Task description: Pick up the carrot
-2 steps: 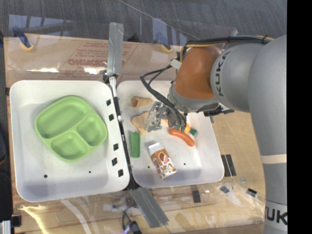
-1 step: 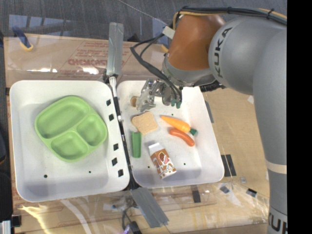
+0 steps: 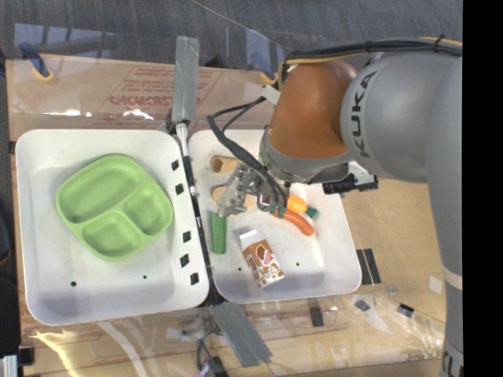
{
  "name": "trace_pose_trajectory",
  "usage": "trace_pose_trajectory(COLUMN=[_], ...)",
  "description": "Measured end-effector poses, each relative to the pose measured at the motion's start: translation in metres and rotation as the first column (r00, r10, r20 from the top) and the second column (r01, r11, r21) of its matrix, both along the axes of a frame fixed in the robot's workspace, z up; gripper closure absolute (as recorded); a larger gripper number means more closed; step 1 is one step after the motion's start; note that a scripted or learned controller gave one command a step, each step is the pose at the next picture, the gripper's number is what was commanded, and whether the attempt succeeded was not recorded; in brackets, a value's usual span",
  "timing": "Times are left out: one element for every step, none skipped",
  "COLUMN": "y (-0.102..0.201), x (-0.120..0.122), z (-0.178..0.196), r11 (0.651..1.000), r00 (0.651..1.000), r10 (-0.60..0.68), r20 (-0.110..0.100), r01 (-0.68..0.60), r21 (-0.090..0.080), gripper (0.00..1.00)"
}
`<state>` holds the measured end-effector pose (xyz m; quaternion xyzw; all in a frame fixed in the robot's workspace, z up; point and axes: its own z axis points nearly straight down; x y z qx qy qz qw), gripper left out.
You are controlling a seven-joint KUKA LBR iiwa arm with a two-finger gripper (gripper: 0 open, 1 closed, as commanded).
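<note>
Looming closest to the lens is the arm (image 3: pixel 377 116), its grey shell and orange band covering the upper right of what I see. From here I work left to right. In the left bin (image 3: pixel 39 234) sits a green divided plate (image 3: pixel 114 205) with three compartments. A row of black clips runs down the seam where it meets the right bin (image 3: pixel 346 265).

Inside the right bin, a green stick-shaped piece (image 3: pixel 218 233) lies near the left wall, a tan cylinder (image 3: pixel 222 163) rests toward the back, and a small brown-and-white carton (image 3: pixel 262 262) lies near the front. The gripper (image 3: pixel 236 195) hangs above the bin's left half; I see metal fingers pointing down and to the left, but I cannot tell how far apart they stand, and nothing shows between them.

My target, the carrot (image 3: pixel 299 219), lies just to the right of the gripper, on the bin floor near the middle. Its long axis runs diagonally, the rounded orange tip toward the front right, and green bits show beside its upper part.

I judge it a light toy, probably smooth plastic, stiff and apt to roll or slip. I would close across its thick middle, jaws square to the long axis.
</note>
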<state>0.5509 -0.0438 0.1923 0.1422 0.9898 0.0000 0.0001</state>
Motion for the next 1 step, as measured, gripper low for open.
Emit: trace_pose_trajectory(y=[0.0202], x=[-0.0107], z=[-0.0006], r11=[0.901], r00=[0.901], r10=[0.434], r20=[-0.001], r01=[-0.434], r21=[0.001], gripper=[1.0])
